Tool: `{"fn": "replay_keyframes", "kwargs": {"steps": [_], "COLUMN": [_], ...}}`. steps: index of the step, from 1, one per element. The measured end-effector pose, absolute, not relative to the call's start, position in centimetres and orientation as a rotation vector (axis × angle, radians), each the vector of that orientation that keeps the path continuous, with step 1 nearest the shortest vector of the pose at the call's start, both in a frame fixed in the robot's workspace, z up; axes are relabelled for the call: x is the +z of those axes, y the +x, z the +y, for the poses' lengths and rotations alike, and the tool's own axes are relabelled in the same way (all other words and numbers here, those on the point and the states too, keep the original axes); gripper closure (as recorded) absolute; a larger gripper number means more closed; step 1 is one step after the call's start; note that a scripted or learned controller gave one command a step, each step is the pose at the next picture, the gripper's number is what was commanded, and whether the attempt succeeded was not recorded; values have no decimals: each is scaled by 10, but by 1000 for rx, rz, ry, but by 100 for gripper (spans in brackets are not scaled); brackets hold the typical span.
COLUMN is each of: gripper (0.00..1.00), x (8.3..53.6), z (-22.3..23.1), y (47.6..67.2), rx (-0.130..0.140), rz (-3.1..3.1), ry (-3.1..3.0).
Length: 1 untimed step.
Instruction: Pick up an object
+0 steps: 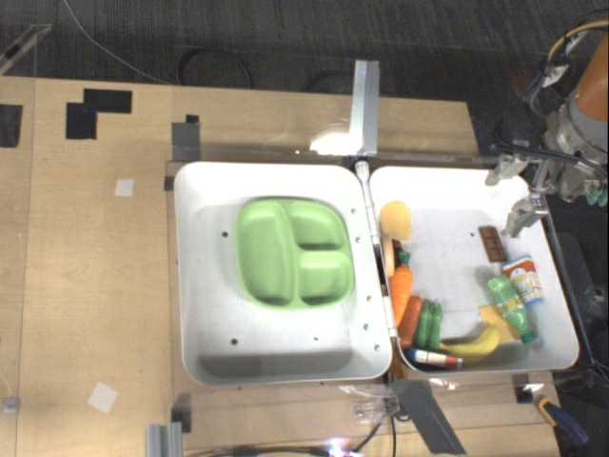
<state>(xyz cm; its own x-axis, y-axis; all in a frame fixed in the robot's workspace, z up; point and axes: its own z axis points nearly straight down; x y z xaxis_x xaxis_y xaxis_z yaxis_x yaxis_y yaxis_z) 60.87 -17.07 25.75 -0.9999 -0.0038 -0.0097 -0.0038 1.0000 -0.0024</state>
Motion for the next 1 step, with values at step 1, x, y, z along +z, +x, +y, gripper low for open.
{"fn": "replay_keyframes", "kwargs": {"steps": [1], "gripper": [0], "x": [98], "z": [-191], "y": [625], "rx": [-5], "rz": [3126], "ry": [-128]}}
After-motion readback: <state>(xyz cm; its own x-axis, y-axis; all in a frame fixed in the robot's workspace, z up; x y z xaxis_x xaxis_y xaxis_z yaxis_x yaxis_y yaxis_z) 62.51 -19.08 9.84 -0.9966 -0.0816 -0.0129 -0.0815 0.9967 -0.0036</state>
